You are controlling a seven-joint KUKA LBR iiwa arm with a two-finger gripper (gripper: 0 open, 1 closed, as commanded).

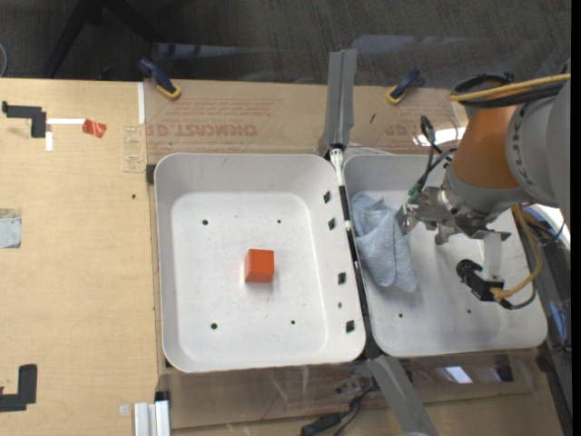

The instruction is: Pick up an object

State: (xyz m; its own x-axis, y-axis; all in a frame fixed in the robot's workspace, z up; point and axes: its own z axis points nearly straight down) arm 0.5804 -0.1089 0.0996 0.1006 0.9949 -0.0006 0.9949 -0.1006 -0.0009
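Orange is what jumps out first — a small orange-red cube (260, 266) sits alone near the middle of the left white plastic bin (182, 334), well apart from everything else. Over on the right side of the frame, a crumpled pale blue-grey cloth (381, 242) lies bunched against the left wall of the right white bin (508, 334), just beside the divider between the two bins.

The grey arm with the orange band (490, 148) reaches in from the right, and its gripper (410, 218) hangs at the cloth's right edge, near or maybe touching it — can't say which from up here. Whether it's clamped on anything or let go, I honestly can't tell; the wrist body hides that.

My guess is the cloth is the target. To do it well, I'd come down on a raised fold rather than the flat edge, so there's actual bulk to pinch. Soft fabric slips out easily, so lift slowly and straight up, away from the bin wall.
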